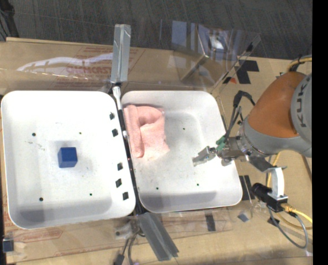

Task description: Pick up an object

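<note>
Two white bins sit side by side on the bench. The left bin holds a small blue cube, resting flat on the floor a little left of the bin's middle and well apart from every wall. The right bin holds a pink cloth, crumpled and folded over itself, lying against the bin's left wall in its far-left part (one edge runs right along the divider between the bins).

The arm reaches in from the right, its orange band above the right bin's right rim. The gripper is over the right part of the right bin, pointing left, low above the bare floor, well apart from the cloth and far from the cube. Nothing is seen between its fingers; whether they are apart or together I cannot tell at this size.

A clear plastic sheet stands at the far side beyond the right bin.
</note>
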Controlling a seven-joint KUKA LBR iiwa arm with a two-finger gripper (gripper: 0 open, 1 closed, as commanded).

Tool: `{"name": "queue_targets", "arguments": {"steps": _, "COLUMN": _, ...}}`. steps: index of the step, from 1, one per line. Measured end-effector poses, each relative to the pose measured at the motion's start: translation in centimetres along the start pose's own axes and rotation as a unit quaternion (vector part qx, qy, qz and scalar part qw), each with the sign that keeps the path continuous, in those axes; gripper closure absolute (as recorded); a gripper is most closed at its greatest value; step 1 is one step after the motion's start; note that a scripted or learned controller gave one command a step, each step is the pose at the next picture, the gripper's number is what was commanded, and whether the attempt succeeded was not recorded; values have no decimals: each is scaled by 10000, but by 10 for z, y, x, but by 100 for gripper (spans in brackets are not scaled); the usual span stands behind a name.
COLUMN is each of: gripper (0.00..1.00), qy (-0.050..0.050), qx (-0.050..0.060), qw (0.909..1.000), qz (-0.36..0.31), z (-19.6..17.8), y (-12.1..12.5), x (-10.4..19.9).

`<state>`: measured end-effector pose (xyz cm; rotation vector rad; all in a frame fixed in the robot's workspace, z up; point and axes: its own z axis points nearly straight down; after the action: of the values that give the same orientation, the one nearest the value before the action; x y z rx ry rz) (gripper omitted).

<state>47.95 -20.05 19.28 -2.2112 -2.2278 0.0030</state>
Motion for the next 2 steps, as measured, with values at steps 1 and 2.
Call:
{"name": "queue_targets", "arguments": {"steps": 1, "gripper": 0, "qy": 1, "qx": 7, "qw": 9993, "qz": -376, "z": 63, "y": 51, "x": 70}}
{"name": "queue_targets", "arguments": {"steps": 2, "gripper": 0, "qy": 2, "qx": -1, "qw": 9983, "qz": -586, "z": 77, "y": 114, "x": 106}}
